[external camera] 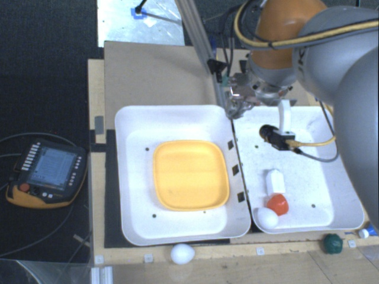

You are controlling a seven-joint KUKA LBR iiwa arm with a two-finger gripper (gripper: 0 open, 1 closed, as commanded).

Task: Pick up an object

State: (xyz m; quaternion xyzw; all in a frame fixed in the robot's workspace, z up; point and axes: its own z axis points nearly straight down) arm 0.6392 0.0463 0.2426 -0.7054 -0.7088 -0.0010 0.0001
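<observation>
Over the bench from above: the grey arm with its orange band reaches in from the right, and the gripper [237,108] sits low at the far end of the divide between the two shallow white bins. Whether its tips are apart or closed, I cannot tell. The left bin [133,158] carries a square yellow plastic plate [190,174], lying flat in the middle. In the right bin [346,209], near the front corner, a small white block [274,181], a round orange-red ball [277,204] and a white ball [267,219] cluster together, well apart from the gripper. A white egg-shaped object [182,254] lies on the bench in front.
</observation>
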